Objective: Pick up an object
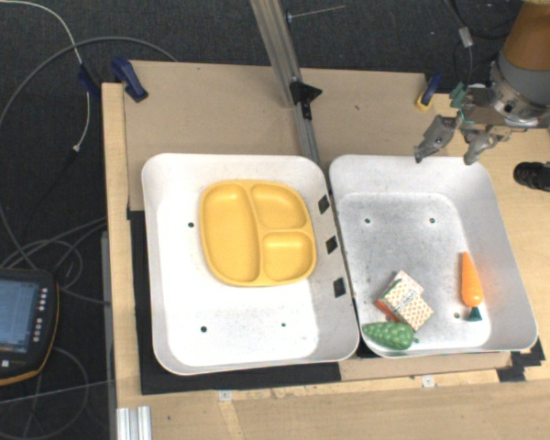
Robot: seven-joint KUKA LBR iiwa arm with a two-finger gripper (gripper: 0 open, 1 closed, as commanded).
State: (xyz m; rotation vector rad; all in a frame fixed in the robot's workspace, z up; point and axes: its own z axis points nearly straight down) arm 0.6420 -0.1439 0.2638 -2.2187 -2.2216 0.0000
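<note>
In the right bin (399,204) an orange toy carrot (470,280) lies near the right wall. A small patterned box (406,300) sits at the front, with a green leafy toy (390,335) just in front of it at the bin's front rim. My gripper (451,147) hangs above the far right corner of this bin, well away from all three objects. Its two fingers are spread apart with nothing between them.
The left bin (170,291) holds a yellow divided plate (257,232). A metal post (275,26) rises behind the gap between the bins. Blue clamps (128,79) sit at the bench's far corners. A tablet (14,324) and cables lie on the floor at left.
</note>
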